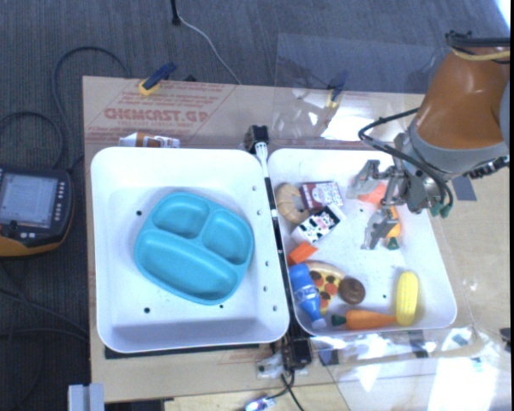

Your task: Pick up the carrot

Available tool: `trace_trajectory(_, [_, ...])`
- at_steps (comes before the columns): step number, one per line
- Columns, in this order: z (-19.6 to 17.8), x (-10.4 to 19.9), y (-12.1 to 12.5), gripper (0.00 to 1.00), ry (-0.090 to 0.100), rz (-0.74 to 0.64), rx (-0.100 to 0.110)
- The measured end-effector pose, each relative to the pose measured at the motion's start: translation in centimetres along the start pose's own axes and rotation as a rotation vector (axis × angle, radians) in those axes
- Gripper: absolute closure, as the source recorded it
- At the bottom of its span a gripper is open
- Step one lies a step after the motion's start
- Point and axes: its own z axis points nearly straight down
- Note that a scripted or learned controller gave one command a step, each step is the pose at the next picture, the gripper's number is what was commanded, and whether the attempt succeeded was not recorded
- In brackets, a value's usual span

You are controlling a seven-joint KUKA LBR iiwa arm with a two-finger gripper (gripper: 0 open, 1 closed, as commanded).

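Hanging over the right bin, the metal gripper has its fingers spread, with small orange pieces just beside them, nothing visibly pinched. The smooth, tapered orange carrot lies well below it, by the bin's near wall, touching a glossy yellow corn cob.

Two white bins counted. One blue divided tray. One carrot. One yellow corn cob. One blue bottle. One pizza slice. One dice-patterned box. One handheld pendant noted.
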Motion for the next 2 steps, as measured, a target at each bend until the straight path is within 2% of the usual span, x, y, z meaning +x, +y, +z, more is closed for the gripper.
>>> trace_trajectory(1, [7.5,-3.0,-6.3,0.00,0.008,0.063,-0.002])
trace_trajectory(2, [13.2,-4.8,-9.8,0.00,-0.010,0.178,-0.002])
